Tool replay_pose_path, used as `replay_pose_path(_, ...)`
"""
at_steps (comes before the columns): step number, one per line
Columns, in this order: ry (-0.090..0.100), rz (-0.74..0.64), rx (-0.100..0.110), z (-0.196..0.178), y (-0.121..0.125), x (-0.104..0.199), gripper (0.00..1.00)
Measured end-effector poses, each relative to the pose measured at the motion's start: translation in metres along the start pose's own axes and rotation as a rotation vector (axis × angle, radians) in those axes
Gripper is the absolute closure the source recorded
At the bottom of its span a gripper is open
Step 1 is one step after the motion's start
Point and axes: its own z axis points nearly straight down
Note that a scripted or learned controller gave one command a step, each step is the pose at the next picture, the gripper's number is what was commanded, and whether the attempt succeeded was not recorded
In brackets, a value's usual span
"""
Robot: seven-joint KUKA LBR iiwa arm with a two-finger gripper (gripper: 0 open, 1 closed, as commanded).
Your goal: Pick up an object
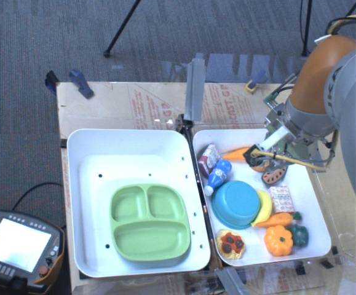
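Note:
The arm reaches in from the right, and my gripper (281, 154) hangs low over the back of the right bin (321, 217). Just below it lies a brown oval piece (275, 174), and an orange carrot (235, 154) lies to its left. The same bin holds a blue bowl (236, 204), a yellow banana (264, 206), a blue bottle (219, 172), a small dark-red packet (208, 158), a pink-and-white wafer (281, 198), a second carrot (276, 219), an orange pumpkin (278, 241) and a small fruit tart (231, 244).
The left bin (91, 158) holds a green divided plate (149, 222). A grey upright post (194, 94) stands behind the seam between the bins. A green piece (299, 234) sits by the pumpkin. A tablet (19, 241) lies on the floor at lower left.

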Motion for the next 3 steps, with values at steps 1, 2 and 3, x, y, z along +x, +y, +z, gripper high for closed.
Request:
replay_pose_path(1,-0.014,0.289,0.007,0.063,-0.045,-0.014,1.00)
replay_pose_path(2,-0.008,0.284,0.004,0.042,-0.002,-0.018,1.00)
replay_pose_path(3,-0.013,0.303,0.007,0.066,-0.041,-0.094,1.00)
